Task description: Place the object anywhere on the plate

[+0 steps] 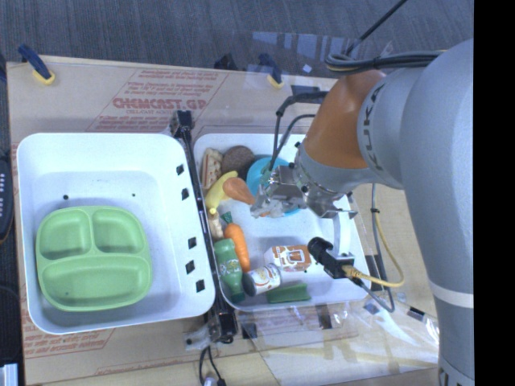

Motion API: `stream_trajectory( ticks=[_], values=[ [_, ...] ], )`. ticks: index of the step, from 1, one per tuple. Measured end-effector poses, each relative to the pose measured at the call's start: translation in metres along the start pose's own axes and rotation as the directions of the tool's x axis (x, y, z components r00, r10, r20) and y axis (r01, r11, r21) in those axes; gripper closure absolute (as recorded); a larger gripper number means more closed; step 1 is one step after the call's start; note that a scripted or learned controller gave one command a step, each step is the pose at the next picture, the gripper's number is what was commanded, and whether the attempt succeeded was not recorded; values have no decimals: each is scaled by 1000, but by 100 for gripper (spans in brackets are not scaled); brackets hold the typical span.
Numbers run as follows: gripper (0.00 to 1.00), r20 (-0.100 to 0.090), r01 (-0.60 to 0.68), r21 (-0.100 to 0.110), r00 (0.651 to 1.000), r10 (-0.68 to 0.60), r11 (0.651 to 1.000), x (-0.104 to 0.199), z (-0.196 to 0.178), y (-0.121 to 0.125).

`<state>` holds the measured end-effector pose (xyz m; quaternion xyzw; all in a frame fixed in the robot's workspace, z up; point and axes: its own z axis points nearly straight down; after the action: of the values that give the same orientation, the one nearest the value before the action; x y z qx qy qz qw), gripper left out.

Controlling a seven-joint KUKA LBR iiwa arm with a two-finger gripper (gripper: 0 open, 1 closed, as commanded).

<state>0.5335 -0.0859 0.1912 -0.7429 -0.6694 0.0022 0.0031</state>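
Green plate (94,257), perhaps empty, left bin (105,147).

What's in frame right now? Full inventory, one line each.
bins: 2, white, side by side on bench
plate: 1, green, three compartments, left bin
banana: 1, yellow, right bin, left side
carrot: 1, orange, right bin
bottle: 1, green, right bin, near corner
can: 1, white and red, right bin front
carton: 1, white and orange, right bin
blue bowl: 1, right bin back
arm: 1, grey with orange band, from right
pincer: 1, over right bin
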Motion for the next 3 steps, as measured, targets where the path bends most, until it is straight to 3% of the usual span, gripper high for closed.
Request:
stream_trajectory(
  ticks=[1, 2, 3],
  values=[
    [100, 1, -171, 8, 985, 171, 985, 60, 2, -26],
    [100, 2, -499, 3, 867, 499, 867, 93, 1, -24],
    [0, 1, -499, 3, 866, 499, 866, 93, 1, -24]
  ],
)
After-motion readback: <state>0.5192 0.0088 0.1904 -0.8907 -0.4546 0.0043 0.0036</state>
